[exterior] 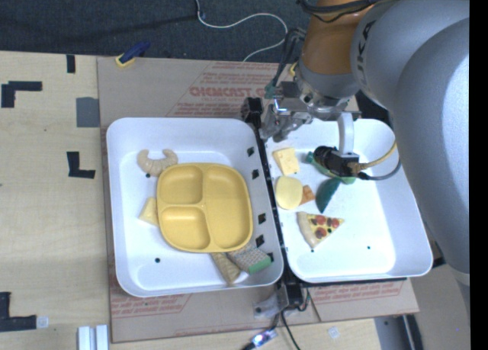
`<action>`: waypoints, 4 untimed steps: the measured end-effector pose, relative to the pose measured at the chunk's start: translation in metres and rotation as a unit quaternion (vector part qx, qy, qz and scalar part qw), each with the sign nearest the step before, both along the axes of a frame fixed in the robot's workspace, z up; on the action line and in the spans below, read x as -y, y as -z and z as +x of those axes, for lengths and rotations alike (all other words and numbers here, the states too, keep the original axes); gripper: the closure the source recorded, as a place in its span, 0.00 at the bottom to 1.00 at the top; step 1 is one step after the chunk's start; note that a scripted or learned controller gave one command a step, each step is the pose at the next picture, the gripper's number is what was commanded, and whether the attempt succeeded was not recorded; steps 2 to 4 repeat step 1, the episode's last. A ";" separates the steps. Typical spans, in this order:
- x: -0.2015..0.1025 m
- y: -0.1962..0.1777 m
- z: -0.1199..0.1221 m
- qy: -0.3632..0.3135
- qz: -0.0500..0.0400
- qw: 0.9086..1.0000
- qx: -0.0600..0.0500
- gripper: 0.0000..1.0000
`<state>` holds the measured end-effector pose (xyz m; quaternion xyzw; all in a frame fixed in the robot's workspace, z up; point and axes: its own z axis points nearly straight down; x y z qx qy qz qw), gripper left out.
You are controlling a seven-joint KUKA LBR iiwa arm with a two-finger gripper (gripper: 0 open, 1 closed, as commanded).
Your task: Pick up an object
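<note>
So the arm [396, 59] comes in from the right and the pincer [279, 123] sits over the top left corner of the right bin [381, 264], right by the edge where the two bins meet. Honestly can't tell how far open it is from this angle, and I don't see anything held in it.

The closest thing to grab is the cheese slice [287, 161], lying flat in the right bin just below the pincer but apart from it. Just under that is a pale yellow round piece [288, 192] with a small orange bit [307, 194] touching its right side. A dark teal piece [328, 193] is next to that, and a pizza slice [319, 226] lies nearer the front.

The left bin [126, 158] has a big yellow divided plate [204, 207] in the middle and a tan croissant [156, 162] at its top left. A yellow wedge [149, 211] pokes out from its left side, and a cone-looking thing with a green bit [245, 262] sits at the front right corner. Both bins sit on cardboard [191, 85] on the worktop [46, 226].
</note>
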<state>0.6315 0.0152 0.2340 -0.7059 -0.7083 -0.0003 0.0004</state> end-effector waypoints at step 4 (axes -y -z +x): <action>0.003 0.000 -0.003 0.001 -0.001 1.000 -0.001 1.00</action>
